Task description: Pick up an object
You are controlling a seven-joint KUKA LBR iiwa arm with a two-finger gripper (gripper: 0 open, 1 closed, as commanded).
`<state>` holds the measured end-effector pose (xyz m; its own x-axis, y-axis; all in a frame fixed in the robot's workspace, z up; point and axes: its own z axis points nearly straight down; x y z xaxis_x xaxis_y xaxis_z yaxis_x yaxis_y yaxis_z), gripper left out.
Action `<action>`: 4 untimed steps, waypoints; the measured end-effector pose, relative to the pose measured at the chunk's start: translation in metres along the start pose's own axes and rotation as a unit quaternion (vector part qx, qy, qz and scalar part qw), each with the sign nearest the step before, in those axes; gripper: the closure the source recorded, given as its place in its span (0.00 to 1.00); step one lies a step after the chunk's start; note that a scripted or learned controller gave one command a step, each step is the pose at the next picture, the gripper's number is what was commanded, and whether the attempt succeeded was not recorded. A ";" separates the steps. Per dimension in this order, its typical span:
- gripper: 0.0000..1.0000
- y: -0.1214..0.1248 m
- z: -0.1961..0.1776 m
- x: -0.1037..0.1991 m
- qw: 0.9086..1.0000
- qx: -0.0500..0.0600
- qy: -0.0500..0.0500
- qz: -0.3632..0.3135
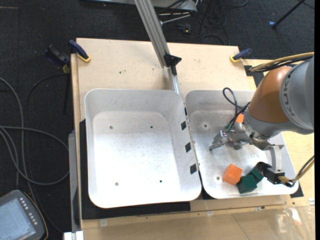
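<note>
Two blocks (232, 174) hug right bin (210, 115) near rim (pincer (218, 143) apart).

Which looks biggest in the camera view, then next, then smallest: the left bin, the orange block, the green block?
1. Left bin, by far the biggest.
2 and 3. Orange block and green block look about alike; the green one is partly hidden by a black part, so I won't rank them.

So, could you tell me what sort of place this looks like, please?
Most likely a robotics lab test bench: a wooden board clamped at its corners bears two white bins, cables trail over dark carpet, and a handheld control pendant lies nearby.
</note>
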<state>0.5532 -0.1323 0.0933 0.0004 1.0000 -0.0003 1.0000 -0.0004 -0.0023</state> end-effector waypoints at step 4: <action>1.00 -0.005 -0.119 0.000 1.000 -0.003 0.000 -0.001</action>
<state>0.5480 -0.1327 0.2123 -0.0022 1.0000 -0.0011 1.0000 0.0022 0.0038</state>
